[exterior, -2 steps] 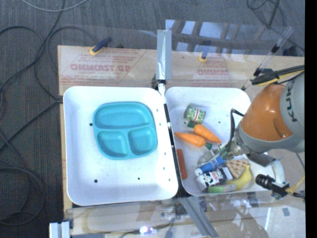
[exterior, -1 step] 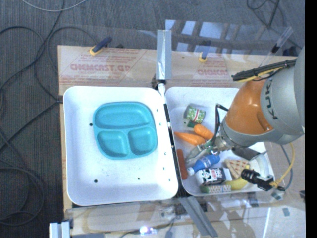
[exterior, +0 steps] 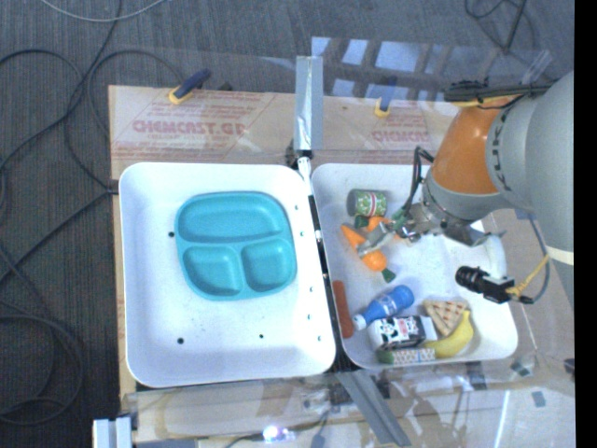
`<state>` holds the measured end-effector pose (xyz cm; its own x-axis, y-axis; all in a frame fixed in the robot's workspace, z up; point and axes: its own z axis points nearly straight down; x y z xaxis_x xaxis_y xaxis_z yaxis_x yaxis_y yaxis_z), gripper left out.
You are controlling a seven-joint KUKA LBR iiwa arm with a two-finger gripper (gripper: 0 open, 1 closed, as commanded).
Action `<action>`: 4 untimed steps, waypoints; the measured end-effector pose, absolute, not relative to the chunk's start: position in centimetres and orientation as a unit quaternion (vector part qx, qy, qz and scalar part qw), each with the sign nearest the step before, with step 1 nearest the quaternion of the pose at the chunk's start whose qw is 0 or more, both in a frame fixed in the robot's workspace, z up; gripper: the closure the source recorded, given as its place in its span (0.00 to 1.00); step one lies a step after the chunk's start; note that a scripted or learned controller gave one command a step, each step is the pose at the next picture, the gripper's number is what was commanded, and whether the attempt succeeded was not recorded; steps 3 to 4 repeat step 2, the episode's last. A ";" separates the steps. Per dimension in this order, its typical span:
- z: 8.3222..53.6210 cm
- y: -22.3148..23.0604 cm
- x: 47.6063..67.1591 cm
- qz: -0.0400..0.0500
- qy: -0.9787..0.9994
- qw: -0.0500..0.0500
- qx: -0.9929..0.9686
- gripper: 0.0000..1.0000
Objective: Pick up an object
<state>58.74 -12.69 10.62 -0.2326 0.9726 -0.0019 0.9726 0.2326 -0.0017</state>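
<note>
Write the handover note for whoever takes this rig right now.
Gripper: low in the right bin, among the orange carrot pieces; grip state unreadable.
Right bin: green can, blue bottle, milk carton, banana, waffle slice, red stick by its left wall.
Left bin: blue divided plate.
Done: nothing visibly lifted.
Left: secure one object, raise it.

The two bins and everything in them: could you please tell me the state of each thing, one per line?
Left bin: holds the blue tray.
Blue tray: flat, its three compartments bare.
Right bin: cluttered with toy food.
Green can: on its side.
Blue bottle: lying down.
Carrot: lying by the gripper.
Banana: lying at the near edge.
Milk carton: on its side.
Gripper: low over the carrot.
</note>
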 end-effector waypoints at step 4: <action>26.5 -8.0 61.9 -0.001 0.799 0.001 0.602 1.00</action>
